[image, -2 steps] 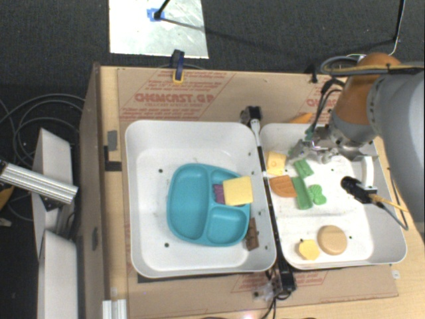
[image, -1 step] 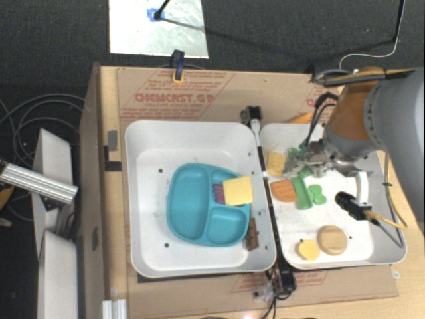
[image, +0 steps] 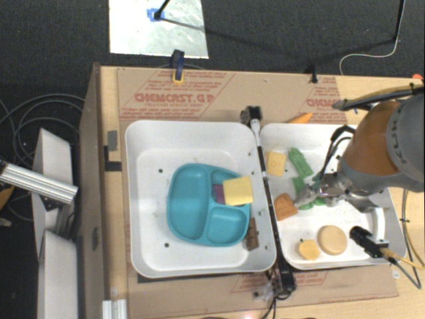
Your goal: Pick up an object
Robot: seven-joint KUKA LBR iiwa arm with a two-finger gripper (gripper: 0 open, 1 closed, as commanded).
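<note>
Camera view shows the end effector [image: 309, 195] low in the right bin [image: 372, 258], right at the lower end of the green object [image: 300, 168], a placement that suggests a grasp there. Whether it grips anything, I cannot tell. Nearby lie a brown piece [image: 285, 207], a yellow block [image: 275, 162] and 2 round pieces [image: 332, 239].

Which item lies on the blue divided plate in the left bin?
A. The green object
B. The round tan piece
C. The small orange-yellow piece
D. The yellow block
D: the yellow block rests on the blue divided plate in the left bin, while the green object lies in the right bin.
</note>
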